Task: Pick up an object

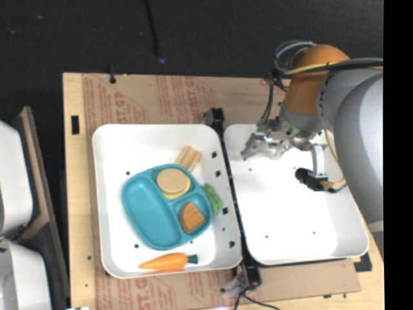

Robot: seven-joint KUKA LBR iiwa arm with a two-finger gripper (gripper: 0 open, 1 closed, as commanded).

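**Q.** Which step of the task does the figure show?

**A.** The approach, as judged from the layout. The gripper hangs over the far corner of the right bin, on the side nearest the left bin. Whether its fingers stand apart or together cannot be told at this slant; nothing is seen between them.

**Q.** Where do the candidate objects lie, taken from the fingers?

**A.** All lie beyond the shared bin walls, well apart from the fingers. Nearest is a pale wooden block; just past it a teal divided tray carries a round tan biscuit-like disc and a brown toast-like piece. A green leafy item sits at the tray's edge on the fingers' side. Farthest is the toy carrot, near the left bin's front wall.

**Q.** How is the carrot oriented?

**A.** It lies flat, its long axis roughly parallel to the front wall — green top toward the right bin, orange tip away from it.

**Q.** What does the next move call for?

**A.** Probably a traverse across the dividing walls, then a descent with the fingers set across the carrot's long axis — or over the wooden block, the closer target.
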